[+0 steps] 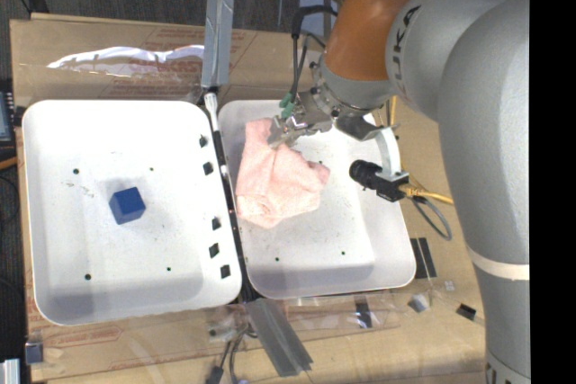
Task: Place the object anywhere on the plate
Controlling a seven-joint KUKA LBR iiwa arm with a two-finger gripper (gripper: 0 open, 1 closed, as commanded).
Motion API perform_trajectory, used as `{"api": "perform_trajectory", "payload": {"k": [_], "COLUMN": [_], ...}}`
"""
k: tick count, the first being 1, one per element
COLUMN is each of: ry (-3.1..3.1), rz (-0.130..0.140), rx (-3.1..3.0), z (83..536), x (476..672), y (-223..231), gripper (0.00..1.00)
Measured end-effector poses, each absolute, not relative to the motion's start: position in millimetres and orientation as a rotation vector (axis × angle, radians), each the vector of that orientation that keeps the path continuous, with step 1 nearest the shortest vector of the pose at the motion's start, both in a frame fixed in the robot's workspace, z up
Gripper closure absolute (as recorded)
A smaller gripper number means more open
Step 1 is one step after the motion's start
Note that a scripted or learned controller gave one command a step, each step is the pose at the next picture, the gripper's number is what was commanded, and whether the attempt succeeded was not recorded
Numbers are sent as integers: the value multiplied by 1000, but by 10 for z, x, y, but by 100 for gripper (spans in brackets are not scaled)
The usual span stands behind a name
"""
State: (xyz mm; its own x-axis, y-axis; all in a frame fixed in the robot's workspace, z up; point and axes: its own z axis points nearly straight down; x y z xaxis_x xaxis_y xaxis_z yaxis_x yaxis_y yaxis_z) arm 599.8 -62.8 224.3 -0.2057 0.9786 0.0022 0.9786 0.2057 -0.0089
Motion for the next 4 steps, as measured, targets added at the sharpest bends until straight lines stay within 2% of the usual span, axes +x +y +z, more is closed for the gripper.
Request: {"api": "perform_trajectory", "payload": {"k": [1,3,4], "ry": [-2443,-3019,-3128], "rz": [8,5,3], "rx": [-1967,-844,-220], "z": [2277,2125,2090], "x": [6003,5608,5508], "y": [-612,382,914], "gripper": [100,100,100]}}
